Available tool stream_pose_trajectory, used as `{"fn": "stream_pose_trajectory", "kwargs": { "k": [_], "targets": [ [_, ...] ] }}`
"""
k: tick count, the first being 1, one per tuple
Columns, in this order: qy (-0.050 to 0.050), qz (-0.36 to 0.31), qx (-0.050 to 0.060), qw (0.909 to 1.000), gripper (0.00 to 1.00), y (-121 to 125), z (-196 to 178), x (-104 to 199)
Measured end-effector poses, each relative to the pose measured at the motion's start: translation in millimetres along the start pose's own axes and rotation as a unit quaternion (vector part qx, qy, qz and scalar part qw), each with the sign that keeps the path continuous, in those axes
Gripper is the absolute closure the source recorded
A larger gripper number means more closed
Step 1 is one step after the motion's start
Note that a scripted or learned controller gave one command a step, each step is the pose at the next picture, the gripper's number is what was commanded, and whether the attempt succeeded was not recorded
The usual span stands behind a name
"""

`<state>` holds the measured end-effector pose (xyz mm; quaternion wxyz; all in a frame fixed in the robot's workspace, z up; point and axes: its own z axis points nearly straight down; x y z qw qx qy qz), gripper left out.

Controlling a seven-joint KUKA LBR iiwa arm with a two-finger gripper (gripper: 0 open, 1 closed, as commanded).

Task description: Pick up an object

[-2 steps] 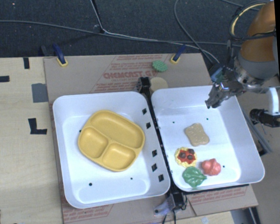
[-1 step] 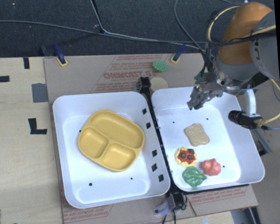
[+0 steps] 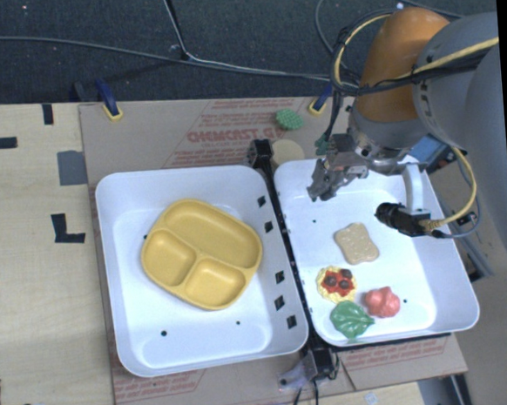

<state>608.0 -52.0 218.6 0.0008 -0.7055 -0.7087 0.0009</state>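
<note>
A pale wooden bench point(image 3: 33, 284) with small black markings carries a brown cardboard sheet point(image 3: 213, 135) printed with red lettering, which covers most of its middle and right. Two shallow white plastic bins lie side by side on the cardboard, touching along their inner edges: the left bin point(image 3: 133, 338) and the right bin point(image 3: 449, 300). A small green knobbly object point(image 3: 289, 118) rests on the cardboard near its far edge, just beyond the bins.
</note>
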Motion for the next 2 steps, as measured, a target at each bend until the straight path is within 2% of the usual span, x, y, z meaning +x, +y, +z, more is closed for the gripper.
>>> {"fn": "stream_pose_trajectory", "kwargs": {
  "k": [1,2],
  "targets": [
    [0.001,-0.001,-0.001,1.0,1.0,8.0,-6.9,62.2],
    [0.0,0.0,-0.001,1.0,1.0,19.4,2.3,109.4]
  ]
}}
